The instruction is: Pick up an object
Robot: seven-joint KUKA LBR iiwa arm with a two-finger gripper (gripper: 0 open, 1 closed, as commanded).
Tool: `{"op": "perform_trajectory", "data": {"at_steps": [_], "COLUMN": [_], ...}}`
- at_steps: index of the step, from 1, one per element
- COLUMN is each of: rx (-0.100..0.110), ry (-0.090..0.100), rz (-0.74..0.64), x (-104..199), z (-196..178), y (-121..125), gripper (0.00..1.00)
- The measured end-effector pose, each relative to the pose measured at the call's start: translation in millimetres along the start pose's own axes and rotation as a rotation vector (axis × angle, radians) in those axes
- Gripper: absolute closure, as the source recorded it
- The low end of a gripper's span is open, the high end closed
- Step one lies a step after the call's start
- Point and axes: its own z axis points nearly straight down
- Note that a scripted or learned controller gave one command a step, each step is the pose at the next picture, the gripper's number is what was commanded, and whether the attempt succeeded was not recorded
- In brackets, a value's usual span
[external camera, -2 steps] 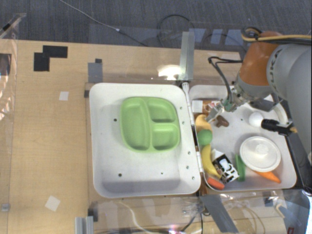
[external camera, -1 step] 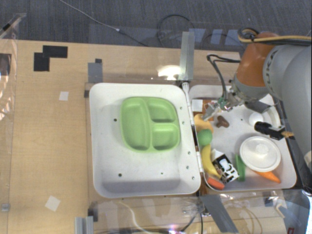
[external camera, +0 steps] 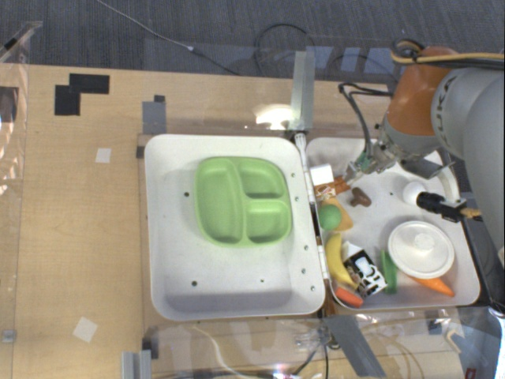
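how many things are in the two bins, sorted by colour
Green: 3, the divided plate in the left bin, a round fruit and a long piece in the right bin
White: 3, bowl, small block, egg-like piece
Yellow: 1, banana
Orange: 2, carrot, piece
Brown: 1, lump
Black and white: 1, small item
Total: 11

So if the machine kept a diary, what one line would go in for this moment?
arm: over right bin | tool: low, near brown piece | left bin: green divided plate | pick: not yet seen
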Motion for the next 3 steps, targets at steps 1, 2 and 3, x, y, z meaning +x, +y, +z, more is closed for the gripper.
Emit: {"op": "perform_trajectory", "data": {"at_steps": [1,2,3], "rx": [0.006,0.025,0.013], "ry": [0.018,0.027,0.027], "rz": [0.042,0.218,-0.332], "x": [19,89,55], "z": [-157,-90,-77], "y": [45,74,58], "gripper": [1.00,1.00,1.00]}}
